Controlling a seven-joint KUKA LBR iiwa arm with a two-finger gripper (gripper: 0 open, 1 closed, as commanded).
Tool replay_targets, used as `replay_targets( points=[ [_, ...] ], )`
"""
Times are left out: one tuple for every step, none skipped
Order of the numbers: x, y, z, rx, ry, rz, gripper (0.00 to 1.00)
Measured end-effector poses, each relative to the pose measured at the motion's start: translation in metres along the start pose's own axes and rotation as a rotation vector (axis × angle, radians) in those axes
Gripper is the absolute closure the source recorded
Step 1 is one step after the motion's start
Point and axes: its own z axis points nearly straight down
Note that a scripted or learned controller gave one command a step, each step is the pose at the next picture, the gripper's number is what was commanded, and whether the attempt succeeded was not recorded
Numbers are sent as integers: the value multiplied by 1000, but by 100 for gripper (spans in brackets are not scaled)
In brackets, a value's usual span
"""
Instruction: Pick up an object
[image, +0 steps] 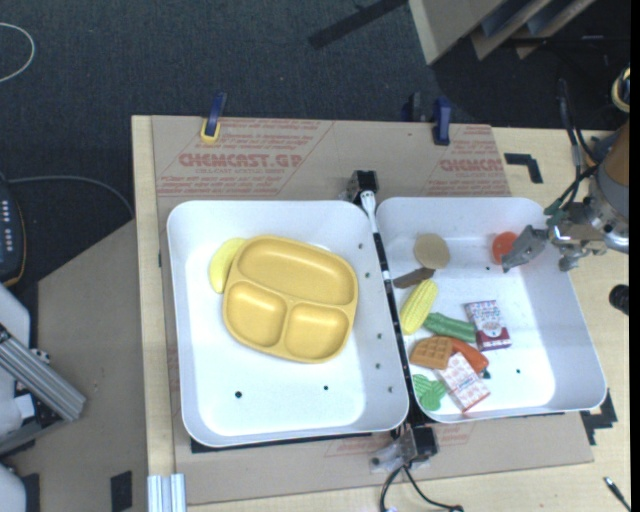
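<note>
My claw (548, 250) hovers over the right bin's (585, 345) far right edge, fingers spread apart and empty. The red toy (503, 243) lies just left of it, nearest of the bin's pieces.

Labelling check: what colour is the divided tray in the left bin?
Yellow tray, clear in the camera view.

A robotics lab: two white bins (200, 330) sit on a cardboard-covered bench (300, 150) held by clamps (212, 118), with loose cables (420, 490) and aluminium framing (40, 375) on dark carpet, and toy food (445, 350) as test props
</note>
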Motion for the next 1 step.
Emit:
replay_targets(
  points=[
    [0, 3, -7, -13, -3, -3, 0]
  ],
)
